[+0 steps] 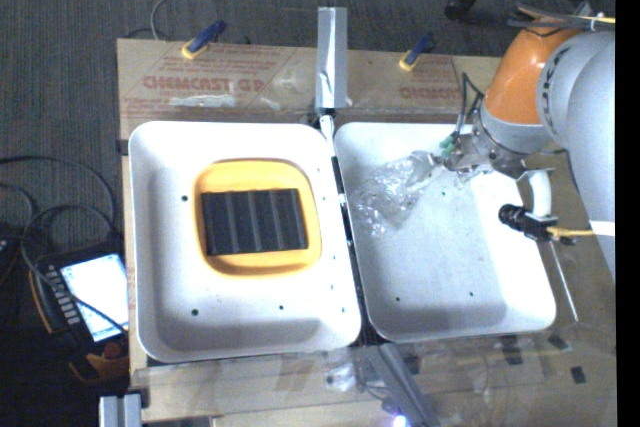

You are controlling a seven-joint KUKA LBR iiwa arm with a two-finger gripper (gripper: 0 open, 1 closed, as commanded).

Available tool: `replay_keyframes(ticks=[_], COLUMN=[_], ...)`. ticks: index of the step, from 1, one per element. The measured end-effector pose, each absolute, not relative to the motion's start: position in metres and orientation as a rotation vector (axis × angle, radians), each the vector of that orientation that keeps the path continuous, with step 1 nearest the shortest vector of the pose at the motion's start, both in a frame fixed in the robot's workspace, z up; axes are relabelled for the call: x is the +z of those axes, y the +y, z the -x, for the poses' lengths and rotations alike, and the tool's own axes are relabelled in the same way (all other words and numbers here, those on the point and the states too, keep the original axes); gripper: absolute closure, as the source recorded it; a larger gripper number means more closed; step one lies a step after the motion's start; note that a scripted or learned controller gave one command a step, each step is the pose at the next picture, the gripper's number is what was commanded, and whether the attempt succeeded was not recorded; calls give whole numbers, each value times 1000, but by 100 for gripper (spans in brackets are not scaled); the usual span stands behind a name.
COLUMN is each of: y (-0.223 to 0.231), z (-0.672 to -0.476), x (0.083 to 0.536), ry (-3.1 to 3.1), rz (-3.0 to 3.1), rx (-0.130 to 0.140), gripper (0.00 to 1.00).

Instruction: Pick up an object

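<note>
A crumpled clear plastic wrapper (392, 187) lies in the upper left part of the right bin (470, 305). My gripper (458, 151) hangs low over that bin's upper right area, right at the wrapper's right end; whether it touches the plastic is unclear. A yellow tray-like object with a black ribbed insert (257, 218) rests flat in the middle of the left bin (165, 315), far from the gripper.
The grey arm with its orange band (525, 85) comes in from the right above the right bin's far corner. A black fitting (520, 215) sticks out by the right rim. A metal post (331, 55) stands behind the gap between the bins.
</note>
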State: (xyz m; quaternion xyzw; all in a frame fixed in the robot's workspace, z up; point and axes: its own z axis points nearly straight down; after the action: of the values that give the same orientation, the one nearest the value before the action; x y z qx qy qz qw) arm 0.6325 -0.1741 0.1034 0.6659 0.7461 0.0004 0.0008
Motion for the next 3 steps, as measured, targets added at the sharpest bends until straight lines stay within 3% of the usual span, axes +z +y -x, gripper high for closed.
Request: replay_keyframes(ticks=[1,2,3], y=[-146,-115,-178], z=[-660,-638,-669], x=[91,95,134], ry=[2388,2446,2413], rz=[-2049,-1937,-2006], rx=[-59,-9,-3], gripper=[0,0,0])
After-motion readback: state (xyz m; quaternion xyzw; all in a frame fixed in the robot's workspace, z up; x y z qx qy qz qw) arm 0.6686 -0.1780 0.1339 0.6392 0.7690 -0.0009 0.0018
